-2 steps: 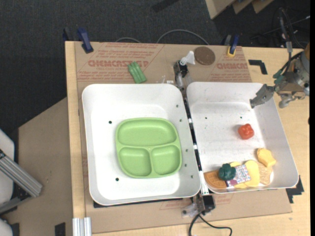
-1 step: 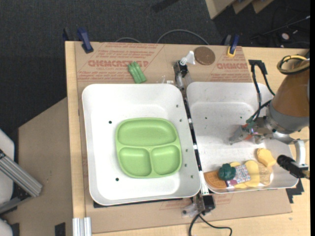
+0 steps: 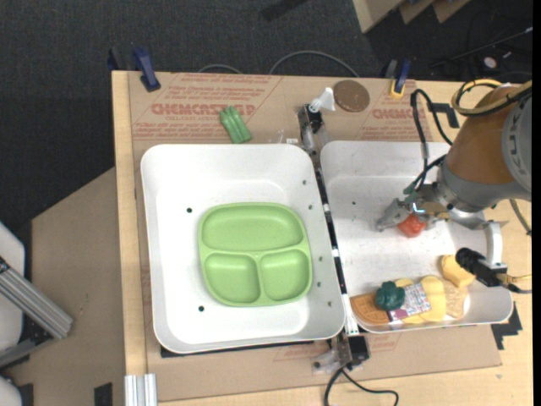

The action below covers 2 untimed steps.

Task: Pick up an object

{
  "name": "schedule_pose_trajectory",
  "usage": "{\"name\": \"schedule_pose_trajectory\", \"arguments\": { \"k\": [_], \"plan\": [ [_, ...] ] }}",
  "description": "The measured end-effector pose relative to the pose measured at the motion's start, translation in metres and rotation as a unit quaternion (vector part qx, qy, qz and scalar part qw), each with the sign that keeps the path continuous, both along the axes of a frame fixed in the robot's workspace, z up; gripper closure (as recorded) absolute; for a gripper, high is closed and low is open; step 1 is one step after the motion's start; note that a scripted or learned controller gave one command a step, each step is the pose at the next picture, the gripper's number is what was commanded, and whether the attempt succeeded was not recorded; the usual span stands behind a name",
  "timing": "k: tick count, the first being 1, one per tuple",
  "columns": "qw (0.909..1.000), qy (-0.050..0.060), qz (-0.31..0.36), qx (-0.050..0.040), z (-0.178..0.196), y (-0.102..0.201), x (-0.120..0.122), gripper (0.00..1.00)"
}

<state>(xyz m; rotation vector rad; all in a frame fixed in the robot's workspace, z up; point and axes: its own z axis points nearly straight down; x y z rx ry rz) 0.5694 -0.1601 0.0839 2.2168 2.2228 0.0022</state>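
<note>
Sitting between the hand's (image 3: 406, 219) narrow grey fingers in the right bin (image 3: 363, 176), a small orange-red object (image 3: 412, 225).

Light even and bright, from above. White bins (image 3: 169, 252) nearly overexposed, little surface detail. Soft short shadows under arm (image 3: 486, 155) in right bin. Dark floor (image 3: 59, 74) at top and left underexposed. Whole picture slightly soft, low resolution; small objects not sharp.
</note>
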Motion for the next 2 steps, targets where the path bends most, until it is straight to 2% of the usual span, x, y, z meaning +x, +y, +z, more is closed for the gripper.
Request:
{"name": "schedule_pose_trajectory", "arguments": {
  "k": [1,2],
  "plan": [
    [1.0000,-0.001,-0.001,-0.0007,0.011,-0.001,0.000,1.00],
    [1.0000,-0.004,0.003,0.0002,0.107,0.075,0.038,1.00]
  ]
}}
